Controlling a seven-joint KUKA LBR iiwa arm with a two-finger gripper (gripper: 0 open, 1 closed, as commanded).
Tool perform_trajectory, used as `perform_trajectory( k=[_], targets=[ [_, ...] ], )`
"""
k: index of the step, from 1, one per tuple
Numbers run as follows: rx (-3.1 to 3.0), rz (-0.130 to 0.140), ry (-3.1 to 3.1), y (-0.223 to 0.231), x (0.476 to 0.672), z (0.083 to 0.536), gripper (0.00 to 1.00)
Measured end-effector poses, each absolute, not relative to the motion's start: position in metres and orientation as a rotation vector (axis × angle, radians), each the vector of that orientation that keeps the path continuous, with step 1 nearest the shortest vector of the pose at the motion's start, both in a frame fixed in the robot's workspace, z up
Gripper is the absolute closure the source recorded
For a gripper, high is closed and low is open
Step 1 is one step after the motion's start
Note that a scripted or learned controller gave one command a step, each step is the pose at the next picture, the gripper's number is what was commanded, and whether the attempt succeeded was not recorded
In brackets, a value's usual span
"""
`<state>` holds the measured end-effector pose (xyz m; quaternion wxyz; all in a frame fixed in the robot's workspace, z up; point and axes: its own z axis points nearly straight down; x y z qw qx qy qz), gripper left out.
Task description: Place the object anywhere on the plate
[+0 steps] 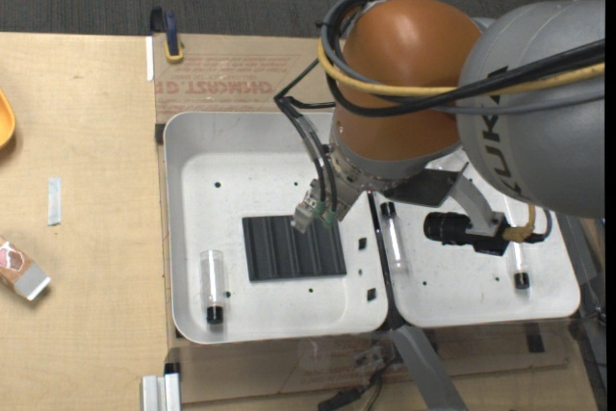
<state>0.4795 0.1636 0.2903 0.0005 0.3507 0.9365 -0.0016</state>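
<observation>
While my tool (316, 210) hangs over the dark ribbed plate (289, 247) in the left bin (188, 207), I cannot tell its state or whether it carries anything. A clear tube (212, 284), likely the object, lies left of the plate. Releasing here could leave nothing on the plate, if the grasp failed.

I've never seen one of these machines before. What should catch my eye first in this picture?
The big grey arm with its shiny orange band dominates the upper right, leaning over two white bins. Its gripper hangs over the left bin, just above a dark ribbed plate lying flat there. Near that bin's lower left corner lies a small clear tube with a black cap.
</observation>
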Motion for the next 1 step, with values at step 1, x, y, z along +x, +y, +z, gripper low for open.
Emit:
perform_trajectory(
  k=[1],
  targets=[
    [1.041, -0.004, 2.965, 0.1558, 0.4784, 0.2776, 1.0]
  ],
)
